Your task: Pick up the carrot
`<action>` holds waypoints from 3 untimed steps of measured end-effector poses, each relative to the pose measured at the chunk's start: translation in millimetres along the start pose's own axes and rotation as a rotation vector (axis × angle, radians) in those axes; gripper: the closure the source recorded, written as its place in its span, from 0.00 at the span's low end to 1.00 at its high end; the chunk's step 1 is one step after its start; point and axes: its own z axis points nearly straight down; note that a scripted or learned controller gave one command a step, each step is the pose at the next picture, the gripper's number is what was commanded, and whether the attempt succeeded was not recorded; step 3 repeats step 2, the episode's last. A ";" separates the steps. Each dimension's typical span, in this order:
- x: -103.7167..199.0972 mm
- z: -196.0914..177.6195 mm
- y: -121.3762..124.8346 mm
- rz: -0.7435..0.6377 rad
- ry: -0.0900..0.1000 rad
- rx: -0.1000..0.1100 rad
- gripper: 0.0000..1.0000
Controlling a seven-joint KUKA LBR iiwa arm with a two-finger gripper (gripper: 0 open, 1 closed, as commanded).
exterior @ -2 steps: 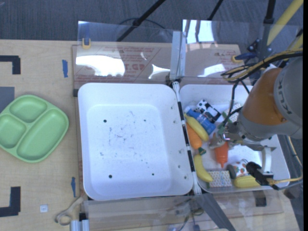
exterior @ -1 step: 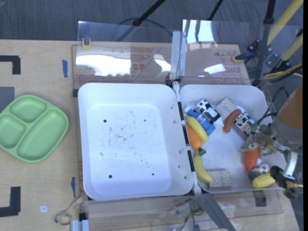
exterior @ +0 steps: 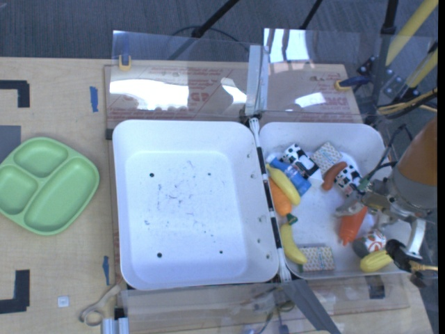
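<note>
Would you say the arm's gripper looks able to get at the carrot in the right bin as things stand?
Probably yes: the gripper sits right at the carrot, whose top lies uncovered, though a small round toy crowds its lower end.

The carrot (exterior: 279, 199) lies in the right bin (exterior: 316, 139), hard against that bin's left wall, beside the seam where the two bins meet. It is a short, stubby piece of plain orange, lying flat and running roughly along the wall. A small dark green bit shows at its near end, likely its top, though that is too small to be sure of. A yellow banana (exterior: 284, 185) lies slantwise across its far end and covers part of it, so just the middle and near end show.
</note>
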 end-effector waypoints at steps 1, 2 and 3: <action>34.1 3.3 10.9 0.188 -0.010 -0.010 0.00; 54.3 -90.5 -47.7 0.245 -0.011 -0.003 0.00; 54.3 -90.5 -47.7 0.245 -0.011 -0.003 0.00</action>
